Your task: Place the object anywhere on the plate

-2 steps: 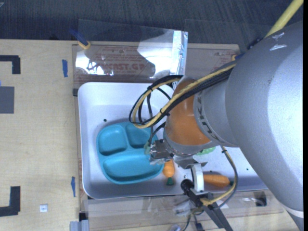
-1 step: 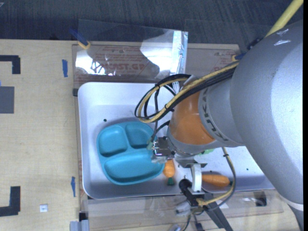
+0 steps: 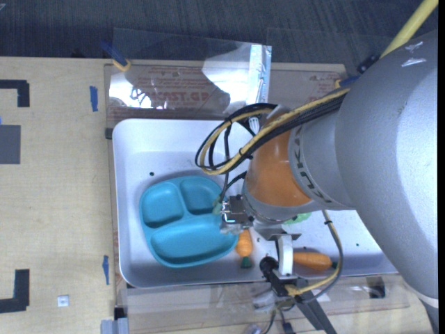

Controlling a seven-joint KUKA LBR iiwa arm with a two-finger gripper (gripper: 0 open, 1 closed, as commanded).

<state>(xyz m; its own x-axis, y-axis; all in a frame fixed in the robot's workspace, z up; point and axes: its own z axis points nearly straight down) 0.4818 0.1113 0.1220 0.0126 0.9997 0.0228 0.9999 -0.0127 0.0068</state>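
Slanted top view of white bin (image 3: 131,186) with blue plate (image 3: 182,223) at its left-centre; arm (image 3: 379,145) reaching in from the right, orange band directly over the bin's middle.

Gripper (image 3: 232,218) hung at the plate's right rim, mostly masked by the wrist and cable loops above it. How far open, or whether holding anything: cannot tell.

Likely task thing: orange piece (image 3: 243,243), lying on the bin floor just beside the plate's lower-right corner, off the plate, with a green tip toward the bin's near wall. Long axis apparently running from the plate's corner toward that near wall, though partly covered. Second orange item, a carrot (image 3: 311,259), farther right along the near wall, long axis roughly level across the view, its left end hidden behind a white bracket. Unclear whether the two are separate things or one.

Key relation: orange piece just below and slightly right of the gripper, nearer than the carrot; plate immediately to the left of both. Judged need: short drop toward the near wall for a grasp, then a short carry leftward over the rim.
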